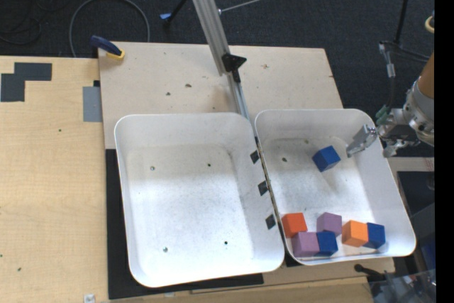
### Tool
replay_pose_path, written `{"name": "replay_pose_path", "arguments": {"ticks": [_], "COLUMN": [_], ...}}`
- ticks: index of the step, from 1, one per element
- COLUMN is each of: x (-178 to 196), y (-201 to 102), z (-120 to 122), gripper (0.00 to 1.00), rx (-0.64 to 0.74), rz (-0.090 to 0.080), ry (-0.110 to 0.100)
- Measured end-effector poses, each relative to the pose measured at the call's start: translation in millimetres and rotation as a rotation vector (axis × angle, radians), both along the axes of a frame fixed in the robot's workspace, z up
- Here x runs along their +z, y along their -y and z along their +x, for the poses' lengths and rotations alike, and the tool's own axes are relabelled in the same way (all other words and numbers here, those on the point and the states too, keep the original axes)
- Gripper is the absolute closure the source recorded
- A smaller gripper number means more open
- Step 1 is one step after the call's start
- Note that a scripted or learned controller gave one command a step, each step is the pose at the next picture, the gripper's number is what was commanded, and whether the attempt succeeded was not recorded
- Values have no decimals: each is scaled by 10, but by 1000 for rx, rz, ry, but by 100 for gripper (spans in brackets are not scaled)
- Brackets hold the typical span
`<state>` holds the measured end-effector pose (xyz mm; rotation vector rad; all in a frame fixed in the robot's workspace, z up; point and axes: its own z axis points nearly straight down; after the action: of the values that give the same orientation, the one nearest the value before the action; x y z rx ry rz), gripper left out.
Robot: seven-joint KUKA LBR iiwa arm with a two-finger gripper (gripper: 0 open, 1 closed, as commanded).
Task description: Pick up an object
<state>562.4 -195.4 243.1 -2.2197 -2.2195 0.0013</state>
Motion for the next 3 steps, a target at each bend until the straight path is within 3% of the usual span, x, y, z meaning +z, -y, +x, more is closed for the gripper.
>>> {"name": "replay_pose_path", "arguments": {"ticks": [1, 2, 3], "x": [-1531, -1521, -1516], "y": [27, -472, -245], "z": [168, 1016, 245], "gripper": [0, 0, 0], "rx": [0, 7, -3], "rz": [-1, 0, -2], "ry": [3, 6, 1]}}
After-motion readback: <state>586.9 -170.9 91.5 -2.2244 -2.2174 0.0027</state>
